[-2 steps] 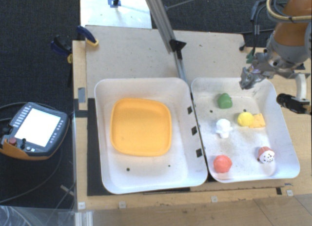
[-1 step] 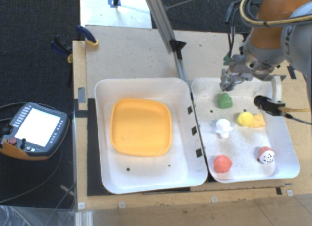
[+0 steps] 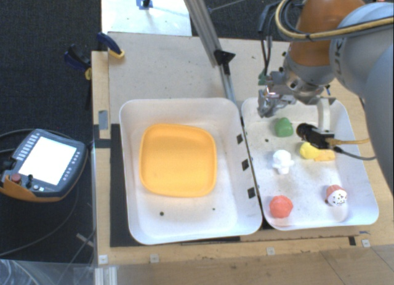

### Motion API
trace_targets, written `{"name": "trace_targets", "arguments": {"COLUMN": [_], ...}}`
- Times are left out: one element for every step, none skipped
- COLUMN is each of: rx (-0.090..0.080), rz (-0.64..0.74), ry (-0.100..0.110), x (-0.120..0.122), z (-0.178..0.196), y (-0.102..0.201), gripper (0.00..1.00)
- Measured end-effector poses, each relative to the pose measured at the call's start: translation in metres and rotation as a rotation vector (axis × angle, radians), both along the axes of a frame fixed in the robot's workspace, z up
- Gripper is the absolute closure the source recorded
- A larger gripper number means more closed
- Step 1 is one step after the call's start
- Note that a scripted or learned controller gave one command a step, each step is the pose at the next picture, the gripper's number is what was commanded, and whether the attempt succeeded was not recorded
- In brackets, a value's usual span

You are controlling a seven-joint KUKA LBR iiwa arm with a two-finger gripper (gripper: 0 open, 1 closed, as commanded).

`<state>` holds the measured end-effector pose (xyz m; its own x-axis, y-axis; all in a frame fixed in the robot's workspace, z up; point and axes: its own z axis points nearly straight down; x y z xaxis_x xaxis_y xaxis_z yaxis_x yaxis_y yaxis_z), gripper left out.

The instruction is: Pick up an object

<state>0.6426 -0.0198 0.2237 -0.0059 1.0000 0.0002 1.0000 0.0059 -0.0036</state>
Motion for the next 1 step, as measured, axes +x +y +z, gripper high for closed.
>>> {"name": "trace_targets", "arguments": {"rx": [0.001], "rz": [0.001], "ry": [0.000], "x": [0.0031], "z": [-0.0013], "y": [0.0641], "gripper": [1.00]}}
